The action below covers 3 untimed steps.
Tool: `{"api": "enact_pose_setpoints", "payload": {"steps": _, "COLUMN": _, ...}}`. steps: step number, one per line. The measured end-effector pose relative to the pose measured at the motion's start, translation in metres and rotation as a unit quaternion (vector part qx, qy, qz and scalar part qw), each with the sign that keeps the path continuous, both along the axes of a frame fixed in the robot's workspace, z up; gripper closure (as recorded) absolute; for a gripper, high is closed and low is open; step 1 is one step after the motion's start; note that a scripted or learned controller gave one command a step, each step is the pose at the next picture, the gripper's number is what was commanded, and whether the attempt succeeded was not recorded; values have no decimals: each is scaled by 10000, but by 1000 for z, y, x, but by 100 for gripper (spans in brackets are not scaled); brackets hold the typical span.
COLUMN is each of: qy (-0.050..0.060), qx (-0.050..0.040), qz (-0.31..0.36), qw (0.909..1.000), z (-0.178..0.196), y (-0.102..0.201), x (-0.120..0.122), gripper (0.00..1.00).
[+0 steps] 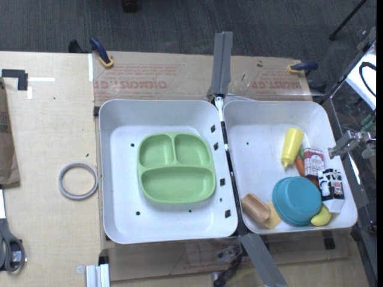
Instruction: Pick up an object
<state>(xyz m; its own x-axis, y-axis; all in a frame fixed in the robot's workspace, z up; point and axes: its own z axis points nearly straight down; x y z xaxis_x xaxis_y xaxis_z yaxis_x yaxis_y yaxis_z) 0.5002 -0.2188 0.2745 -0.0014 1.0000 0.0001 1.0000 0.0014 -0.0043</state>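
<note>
On the bench, the left bin (114, 160) holds a green divided plate (176, 167) lying flat near its middle. The right bin (257, 124) holds the pickable things, crowded at its near right: a blue bowl (297, 200), a yellow bottle (292, 146) beyond it, a tan bun-shaped toy (255, 208) touching the bowl's left, and a small yellow piece (321, 217) at its right. Whether the gripper is released or clenched cannot be told.
</note>
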Motion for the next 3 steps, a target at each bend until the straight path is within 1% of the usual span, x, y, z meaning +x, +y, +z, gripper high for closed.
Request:
{"api": "enact_pose_setpoints", "payload": {"steps": 1, "qy": 3, "qx": -8, "qz": -1754, "qw": 9845, "z": -89, "y": -1, "x": 71, "gripper": 0}}
{"api": "enact_pose_setpoints", "payload": {"steps": 2, "qy": 4, "qx": 16, "qz": -1040, "qw": 9946, "z": -185, "y": 20, "x": 87, "gripper": 0}}
{"api": "enact_pose_setpoints", "payload": {"steps": 3, "qy": -5, "qx": -7, "qz": -1050, "qw": 9945, "z": -176, "y": 17, "x": 87, "gripper": 100}}
